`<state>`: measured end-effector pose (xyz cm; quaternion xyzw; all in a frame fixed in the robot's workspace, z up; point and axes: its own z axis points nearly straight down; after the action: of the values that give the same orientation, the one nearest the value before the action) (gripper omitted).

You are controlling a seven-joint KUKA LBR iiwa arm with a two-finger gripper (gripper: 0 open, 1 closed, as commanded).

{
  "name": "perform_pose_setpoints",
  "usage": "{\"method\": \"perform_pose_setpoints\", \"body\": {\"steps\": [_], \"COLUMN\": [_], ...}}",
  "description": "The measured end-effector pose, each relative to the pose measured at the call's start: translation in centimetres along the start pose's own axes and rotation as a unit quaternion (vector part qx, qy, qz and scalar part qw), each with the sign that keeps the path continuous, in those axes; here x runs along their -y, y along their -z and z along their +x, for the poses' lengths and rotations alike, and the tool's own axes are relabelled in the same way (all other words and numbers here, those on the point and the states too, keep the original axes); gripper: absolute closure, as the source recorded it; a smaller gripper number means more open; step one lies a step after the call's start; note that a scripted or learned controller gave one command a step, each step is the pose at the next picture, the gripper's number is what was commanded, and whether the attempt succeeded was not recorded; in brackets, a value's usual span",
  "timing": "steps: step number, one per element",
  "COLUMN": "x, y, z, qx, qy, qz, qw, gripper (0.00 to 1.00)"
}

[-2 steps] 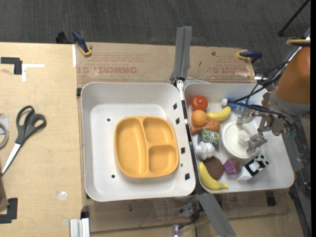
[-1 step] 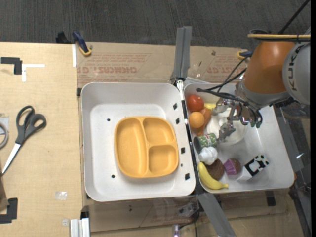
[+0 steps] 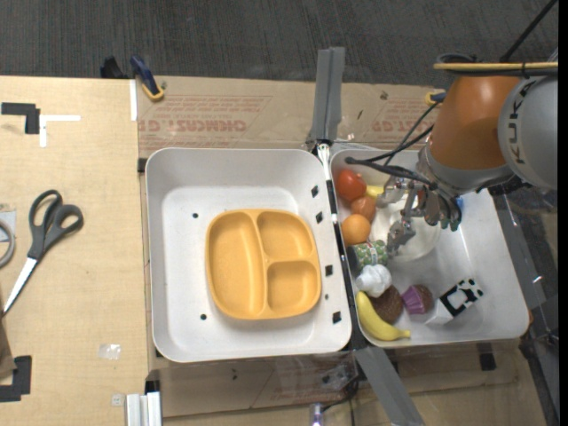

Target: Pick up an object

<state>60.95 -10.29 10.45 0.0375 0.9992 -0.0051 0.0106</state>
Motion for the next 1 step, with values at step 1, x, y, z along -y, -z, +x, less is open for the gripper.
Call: {"method": "perform_pose_setpoints", "body": {"steps": [1], "x": [4.51], "y": [14.78], "z": [-2.78], "qx": [-0.009], "qy": [0.082], "qz": [-0.005], "qw": [0.9966], "gripper": [0.00]}}
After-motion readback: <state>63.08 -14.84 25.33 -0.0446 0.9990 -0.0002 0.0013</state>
